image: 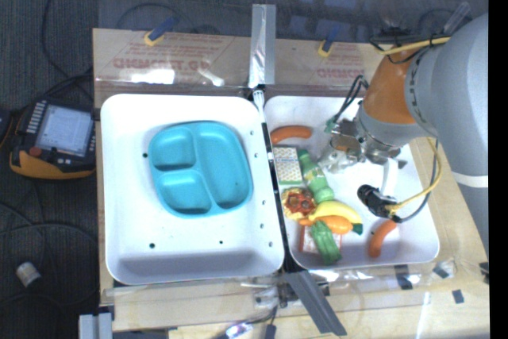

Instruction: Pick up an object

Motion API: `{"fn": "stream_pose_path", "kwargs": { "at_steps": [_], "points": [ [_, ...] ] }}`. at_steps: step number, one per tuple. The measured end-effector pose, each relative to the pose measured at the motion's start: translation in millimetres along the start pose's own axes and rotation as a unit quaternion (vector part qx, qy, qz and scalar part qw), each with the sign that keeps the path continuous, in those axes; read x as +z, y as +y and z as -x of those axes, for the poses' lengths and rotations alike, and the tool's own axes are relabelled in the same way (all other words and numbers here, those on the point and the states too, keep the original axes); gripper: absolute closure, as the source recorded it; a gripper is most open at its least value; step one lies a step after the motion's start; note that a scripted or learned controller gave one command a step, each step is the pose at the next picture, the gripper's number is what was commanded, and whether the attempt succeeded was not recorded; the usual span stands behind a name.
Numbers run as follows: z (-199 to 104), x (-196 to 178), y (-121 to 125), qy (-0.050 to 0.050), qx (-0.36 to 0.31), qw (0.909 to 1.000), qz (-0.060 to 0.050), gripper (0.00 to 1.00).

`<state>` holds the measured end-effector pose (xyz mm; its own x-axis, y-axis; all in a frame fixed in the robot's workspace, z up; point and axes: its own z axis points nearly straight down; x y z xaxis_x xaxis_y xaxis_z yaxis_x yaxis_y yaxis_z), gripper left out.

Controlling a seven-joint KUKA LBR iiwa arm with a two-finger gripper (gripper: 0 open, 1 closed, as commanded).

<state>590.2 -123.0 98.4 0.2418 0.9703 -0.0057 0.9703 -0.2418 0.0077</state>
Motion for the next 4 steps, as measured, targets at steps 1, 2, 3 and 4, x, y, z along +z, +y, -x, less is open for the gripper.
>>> {"fn": "stream_pose_path", "kwargs": {
  "at_steps": [1,2,3,4],
  "points": [
    [22.0,4.6,-67.7,0.002,0.012,0.9999,0.002,1.00],
    [20.9,6.3,-68.3,0.002,0.011,0.9999,0.001,0.00],
    [-1.2,-27.8,15.1,0.002,-0.008,1.0000,-0.005,0.00],
    [36.2,11.4,84.5,0.002,-0.004,1.0000,-0.001,0.00]
  ]
}}
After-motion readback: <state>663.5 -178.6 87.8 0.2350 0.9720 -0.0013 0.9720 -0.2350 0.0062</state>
